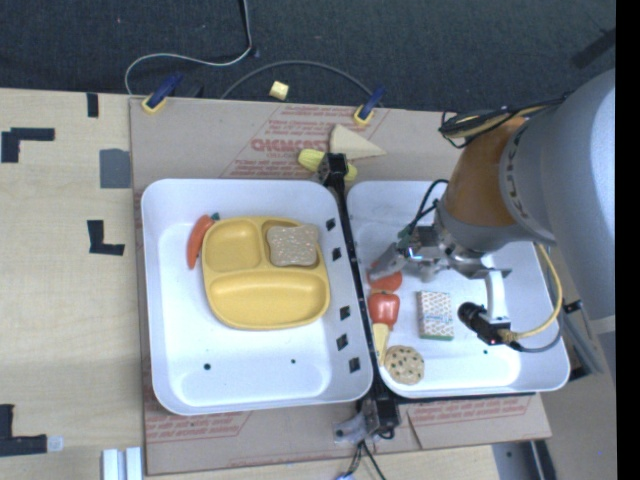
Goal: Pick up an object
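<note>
The 2 white bins (180, 368) sit side by side on the surface. In the right one, the arm's jaws (388, 261), open a bit, hang just above the red pepper (384, 308); cracker (435, 314) right of it, cookie (404, 365) below.

Two white bins (165, 268) are sitting on brown cardboard (250, 138) printed with red lettering. A yellow divided plate (262, 286) is showing in the left bin, carrying a speckled brown bread slice (294, 246), with an orange carrot (198, 240) beside it. In the right bin a red pepper (384, 308), a tan cookie (404, 364) dotted dark, and a pale checked sponge (435, 314) are lying. The arm (560, 168) is looking grey with an orange band (478, 178).
</note>
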### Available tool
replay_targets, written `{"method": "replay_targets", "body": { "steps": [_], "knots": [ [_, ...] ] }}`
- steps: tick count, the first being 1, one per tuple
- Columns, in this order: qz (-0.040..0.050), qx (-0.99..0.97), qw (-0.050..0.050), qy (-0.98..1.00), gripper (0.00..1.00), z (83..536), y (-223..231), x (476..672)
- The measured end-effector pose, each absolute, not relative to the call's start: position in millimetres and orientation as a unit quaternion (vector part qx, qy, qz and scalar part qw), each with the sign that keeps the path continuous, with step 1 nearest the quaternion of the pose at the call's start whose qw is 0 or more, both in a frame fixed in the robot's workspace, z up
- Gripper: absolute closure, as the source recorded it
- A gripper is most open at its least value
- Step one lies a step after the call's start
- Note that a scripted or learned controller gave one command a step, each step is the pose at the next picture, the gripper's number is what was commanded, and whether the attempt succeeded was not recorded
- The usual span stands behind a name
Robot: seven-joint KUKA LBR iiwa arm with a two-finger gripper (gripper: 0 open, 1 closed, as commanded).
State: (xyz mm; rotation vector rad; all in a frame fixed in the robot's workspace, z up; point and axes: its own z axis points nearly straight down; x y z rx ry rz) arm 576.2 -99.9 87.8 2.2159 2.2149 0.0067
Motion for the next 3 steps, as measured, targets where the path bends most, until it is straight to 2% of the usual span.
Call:
{"method": "replay_targets", "body": {
  "steps": [1,2,3],
  "knots": [
    [0.0027,0.708,0.005,0.707,0.0,88,-95,563.4],
    [0.0015,0.706,-0.001,0.708,0.0,87,-100,573.8],
    [0.0007,0.707,0.001,0.707,0.0,87,-95,588.2]
  ]
}}
